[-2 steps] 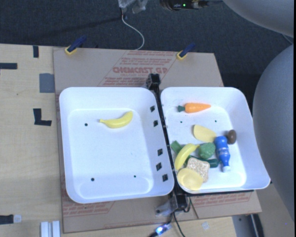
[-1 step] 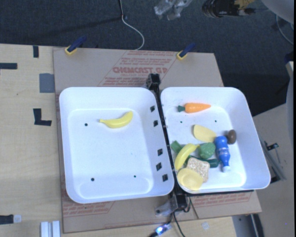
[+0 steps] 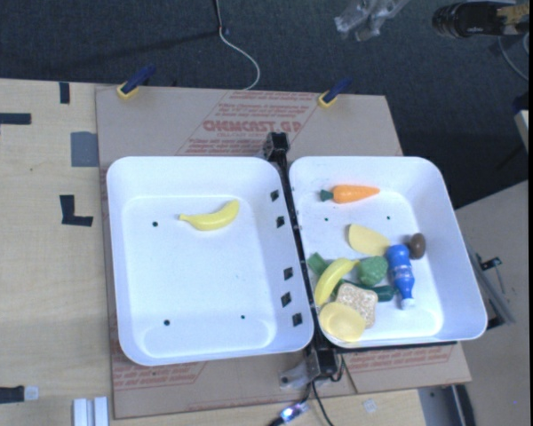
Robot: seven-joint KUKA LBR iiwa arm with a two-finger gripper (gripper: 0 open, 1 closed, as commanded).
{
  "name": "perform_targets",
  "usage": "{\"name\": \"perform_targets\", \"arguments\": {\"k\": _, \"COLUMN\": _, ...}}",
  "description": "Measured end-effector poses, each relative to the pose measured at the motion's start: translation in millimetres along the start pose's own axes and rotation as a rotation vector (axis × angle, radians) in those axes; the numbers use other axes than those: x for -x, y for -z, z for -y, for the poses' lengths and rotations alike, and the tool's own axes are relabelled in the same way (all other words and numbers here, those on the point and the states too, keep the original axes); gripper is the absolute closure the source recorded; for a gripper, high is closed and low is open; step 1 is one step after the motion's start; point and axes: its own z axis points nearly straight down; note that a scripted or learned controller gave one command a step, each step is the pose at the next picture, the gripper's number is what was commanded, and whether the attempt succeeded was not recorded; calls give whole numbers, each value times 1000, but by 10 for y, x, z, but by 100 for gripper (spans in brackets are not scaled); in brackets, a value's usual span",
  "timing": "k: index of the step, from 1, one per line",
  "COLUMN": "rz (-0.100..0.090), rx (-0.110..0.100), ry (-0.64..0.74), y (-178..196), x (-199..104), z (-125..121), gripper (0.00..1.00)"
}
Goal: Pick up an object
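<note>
While the tool [image 3: 366, 14] hangs blurred at the top of the view, above the dark floor and beyond the table's [image 3: 35, 238] far edge, I cannot tell how it is set. Nothing shows in its grip. Every object lies well below it in the view, well apart from it. Nearest to it is the carrot [image 3: 355, 193], in the far part of the right bin [image 3: 444, 202], almost straight below the tool. Farther from it sit a yellow slice [image 3: 366, 239], a brown ball [image 3: 417, 245], a blue bottle [image 3: 401, 273], green pieces [image 3: 371, 271], a banana [image 3: 332, 279], a cracker [image 3: 358, 302] and a yellow disc [image 3: 341, 323], crowded together. Down and to the left of the tool, a second banana [image 3: 210, 217] lies alone in the left bin [image 3: 124, 238].
</note>
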Motion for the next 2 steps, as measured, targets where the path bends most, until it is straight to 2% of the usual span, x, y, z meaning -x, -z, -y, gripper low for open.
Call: {"name": "perform_targets", "arguments": {"k": 2, "rz": 1, "rx": -2, "ry": 1, "y": -137, "x": 1408, "z": -4, "gripper": 100}}
